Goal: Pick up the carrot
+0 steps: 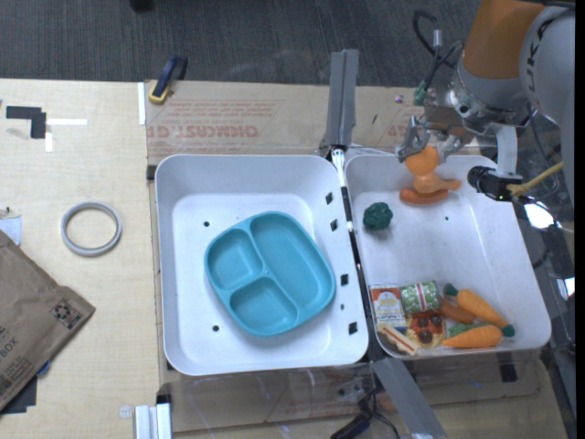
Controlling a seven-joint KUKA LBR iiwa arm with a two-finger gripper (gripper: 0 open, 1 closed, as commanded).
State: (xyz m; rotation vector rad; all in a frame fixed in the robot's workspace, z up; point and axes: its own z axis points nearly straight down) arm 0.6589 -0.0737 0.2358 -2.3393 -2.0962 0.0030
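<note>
Two carrots with green tops lie in the front right corner of the right bin, one above the other. My gripper hangs over the far end of that bin, well away from them. A small rounded orange piece sits between its fingers, lifted off the floor. Just beneath it lies a flat orange-brown item; I cannot tell what the held piece is.
A dark green broccoli rests near the right bin's left wall. Food packets lie beside the carrots. The left bin holds a blue divided plate. A tape ring lies on the bench at left.
</note>
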